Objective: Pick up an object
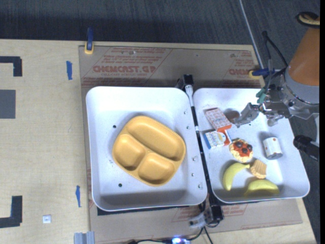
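Note:
The right bin (299, 179) holds several small items. A red-and-white carton (216, 117) and a blue-and-white packet (215, 138) lie near its left wall. A round toy pizza (240, 149), a white cylinder (272, 147), a tan waffle piece (258, 168), a banana (232, 176) and a second yellow fruit (262, 187) lie toward the front. My gripper (248, 115) hangs over the back of this bin, just right of the carton and above the pizza. Nothing shows in its grasp.
The left bin (99, 136) holds a yellow divided plate (148, 149). The arm with its orange band (306, 65) comes in from the right over the right bin's back corner. Cables run along the divider between the bins and at the front edge.

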`<state>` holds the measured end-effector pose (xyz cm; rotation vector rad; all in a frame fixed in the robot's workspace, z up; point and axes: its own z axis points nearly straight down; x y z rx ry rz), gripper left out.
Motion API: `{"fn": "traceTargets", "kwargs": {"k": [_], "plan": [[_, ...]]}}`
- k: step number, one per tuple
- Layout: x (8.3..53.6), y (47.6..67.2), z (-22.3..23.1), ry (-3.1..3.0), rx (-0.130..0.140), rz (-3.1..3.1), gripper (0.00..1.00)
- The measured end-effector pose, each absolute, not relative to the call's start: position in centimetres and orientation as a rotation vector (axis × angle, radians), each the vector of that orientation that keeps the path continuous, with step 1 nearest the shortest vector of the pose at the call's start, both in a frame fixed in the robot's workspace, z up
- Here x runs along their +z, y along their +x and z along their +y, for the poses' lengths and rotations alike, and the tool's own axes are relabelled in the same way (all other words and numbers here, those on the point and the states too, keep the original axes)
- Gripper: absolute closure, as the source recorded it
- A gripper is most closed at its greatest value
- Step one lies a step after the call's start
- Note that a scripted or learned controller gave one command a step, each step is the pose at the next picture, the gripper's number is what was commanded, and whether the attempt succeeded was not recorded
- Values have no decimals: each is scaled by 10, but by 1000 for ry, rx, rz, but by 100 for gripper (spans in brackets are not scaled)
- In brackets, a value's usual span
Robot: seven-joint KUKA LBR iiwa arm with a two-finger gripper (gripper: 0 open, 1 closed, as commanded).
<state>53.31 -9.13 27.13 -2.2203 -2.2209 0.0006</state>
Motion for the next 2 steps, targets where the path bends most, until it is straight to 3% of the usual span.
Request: {"fn": "traceTargets", "kwargs": {"k": [1, 2], "plan": [[105, 525, -96, -2223, 0, -2220, 0], [115, 526, -96, -2225, -3, -2222, 100]]}}
